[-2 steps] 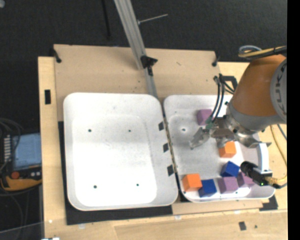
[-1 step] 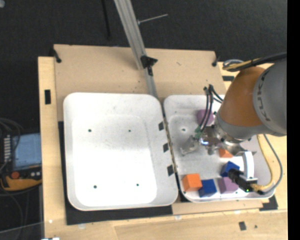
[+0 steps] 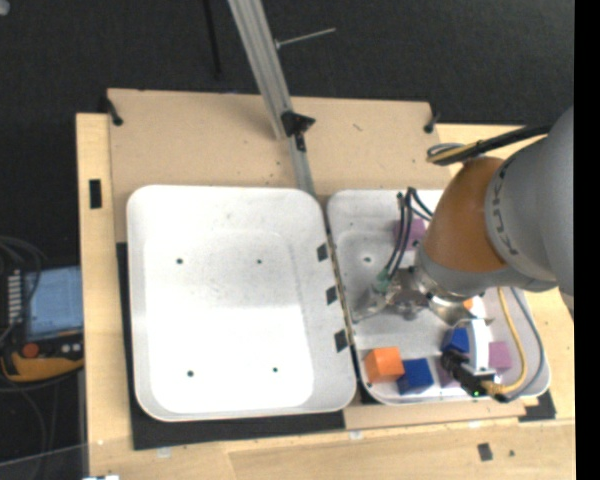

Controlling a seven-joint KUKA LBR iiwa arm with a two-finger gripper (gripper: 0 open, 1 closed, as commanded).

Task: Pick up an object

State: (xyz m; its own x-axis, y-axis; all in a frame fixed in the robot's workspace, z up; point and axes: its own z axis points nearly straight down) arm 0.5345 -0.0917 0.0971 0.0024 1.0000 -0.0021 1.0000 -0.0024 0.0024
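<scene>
An orange block (image 3: pixel 384 364) and a blue cube (image 3: pixel 415 376) are seen just below the metal gripper (image 3: pixel 385 298), lowered into the right white bin (image 3: pixel 365 233); the jaw state cannot be told.

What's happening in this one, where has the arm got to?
The grey arm with the orange band has reached in over the right bin, and its gripper is low near that bin's left wall. Several small blocks lie along the bin's near side: an orange block, a blue block beside it, and a purple one further right. Another purple piece peeks out by the wrist. Nothing visibly sits between the fingers, so no pick is confirmed. The left bin isn't being worked.
</scene>
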